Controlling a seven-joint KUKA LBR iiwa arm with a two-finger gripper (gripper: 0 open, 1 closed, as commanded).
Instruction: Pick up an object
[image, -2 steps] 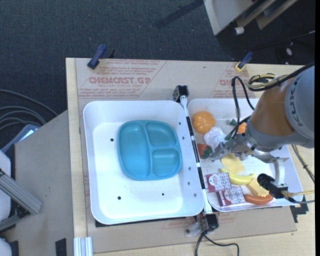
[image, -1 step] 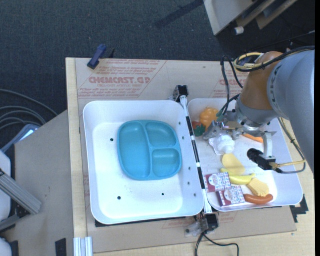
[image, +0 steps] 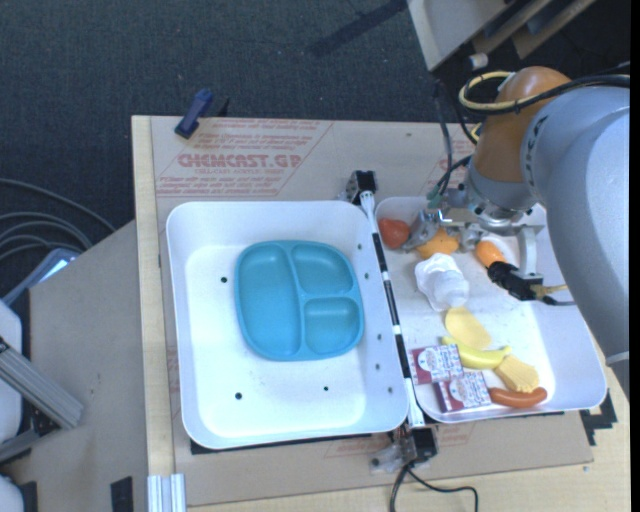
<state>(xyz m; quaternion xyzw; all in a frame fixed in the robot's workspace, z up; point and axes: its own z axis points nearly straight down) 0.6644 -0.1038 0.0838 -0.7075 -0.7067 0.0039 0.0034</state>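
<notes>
The right bin (image: 585, 375) holds several small toy foods. At its far end lie a red piece (image: 395, 232), an orange piece (image: 438, 242) and a second orange piece (image: 487, 252). A white bottle (image: 441, 280) lies just in front of them. My gripper (image: 447, 222) hangs from the grey wrist under the orange band, low over the far end of this bin, right above the orange piece. The wrist hides what lies between it and the food.
Nearer the front of the right bin lie a pale yellow piece (image: 465, 325), a banana (image: 482, 356), a red-and-white carton (image: 447, 368), a yellow wedge (image: 520, 373) and a sausage (image: 518, 397). The left bin (image: 200, 300) holds a blue divided plate (image: 298, 298). The arm covers the right bin's far right corner.
</notes>
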